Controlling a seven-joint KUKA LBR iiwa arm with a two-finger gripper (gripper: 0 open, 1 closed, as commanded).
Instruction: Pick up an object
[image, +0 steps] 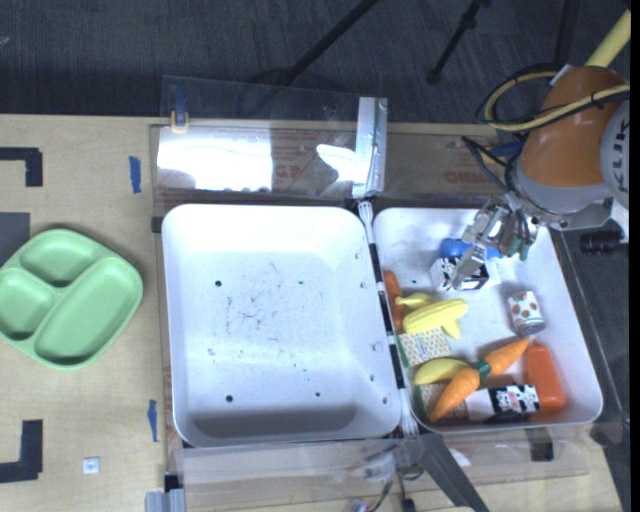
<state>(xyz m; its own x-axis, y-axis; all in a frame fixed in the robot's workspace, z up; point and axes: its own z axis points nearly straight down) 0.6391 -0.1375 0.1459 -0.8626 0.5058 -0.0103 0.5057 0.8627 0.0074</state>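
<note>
Bright, even overhead light, strong glare on the clear panel (262, 160) behind the bins, soft overall focus

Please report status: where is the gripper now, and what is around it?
Gripper low over right bin, upper part. Blue-white object just beside it, grasp unconfirmed. Carrots, yellow toy farther down, apart.

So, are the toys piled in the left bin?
No, the toys, such as the carrot and banana, lie in the right bin, where the gripper hovers.

arm (575, 130): grey, orange band | yellow cable looped | gripper (497, 235): metallic, teal accents
</note>
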